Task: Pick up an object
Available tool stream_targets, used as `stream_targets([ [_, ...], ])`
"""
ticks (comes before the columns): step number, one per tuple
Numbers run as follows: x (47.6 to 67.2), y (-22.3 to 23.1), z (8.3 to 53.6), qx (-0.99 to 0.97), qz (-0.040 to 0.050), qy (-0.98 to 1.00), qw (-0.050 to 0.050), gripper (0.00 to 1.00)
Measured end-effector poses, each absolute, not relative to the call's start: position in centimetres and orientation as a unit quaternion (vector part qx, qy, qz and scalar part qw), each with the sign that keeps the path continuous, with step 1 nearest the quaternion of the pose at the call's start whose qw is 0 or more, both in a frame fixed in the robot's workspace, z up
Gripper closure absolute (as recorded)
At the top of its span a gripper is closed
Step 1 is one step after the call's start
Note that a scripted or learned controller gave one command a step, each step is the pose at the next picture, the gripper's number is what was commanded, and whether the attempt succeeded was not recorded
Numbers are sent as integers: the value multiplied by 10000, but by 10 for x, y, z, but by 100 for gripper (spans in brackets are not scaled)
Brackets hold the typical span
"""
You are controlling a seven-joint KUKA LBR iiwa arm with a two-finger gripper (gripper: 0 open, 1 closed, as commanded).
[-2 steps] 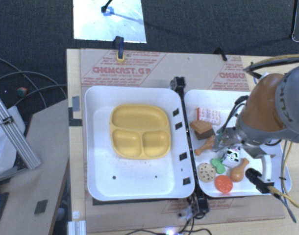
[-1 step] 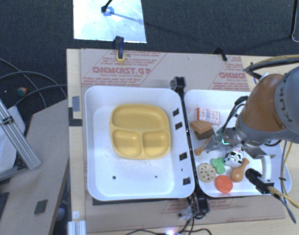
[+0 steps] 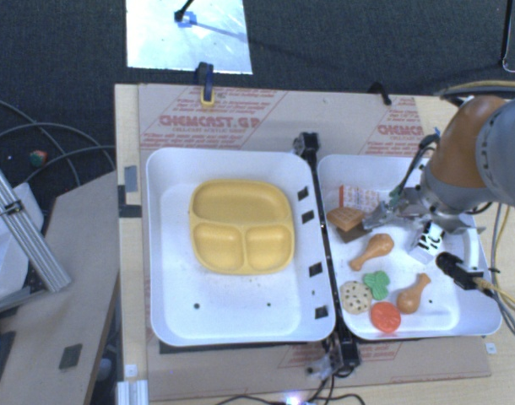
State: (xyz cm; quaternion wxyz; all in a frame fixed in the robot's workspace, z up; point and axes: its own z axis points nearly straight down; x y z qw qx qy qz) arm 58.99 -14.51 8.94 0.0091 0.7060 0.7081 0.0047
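At centre-right of the frame the gripper (image 3: 382,218), grip state unclear, should settle squarely over the drumstick (image 3: 372,250) before closing.

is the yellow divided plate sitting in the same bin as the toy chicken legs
No, the yellow plate lies in the left bin, while both chicken legs are in the right bin.

2 white bins: left bin (image 3: 169,310), right bin (image 3: 460,315). 1 yellow divided plate (image 3: 241,226). 2 drumsticks: (image 3: 372,250), (image 3: 414,294). 1 cookie (image 3: 355,297). 1 green broccoli piece (image 3: 376,283). 1 tomato (image 3: 386,317). 1 brown toast slice (image 3: 346,219). 1 orange-white carton (image 3: 359,197).
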Motion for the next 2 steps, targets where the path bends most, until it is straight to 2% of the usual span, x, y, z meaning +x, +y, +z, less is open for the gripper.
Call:
stream_targets([
  [1, 626, -189, 112, 7071, 18, 7071, 48, 0],
  [2, 481, -89, 144, 7057, -3, 7085, -55, 0],
])
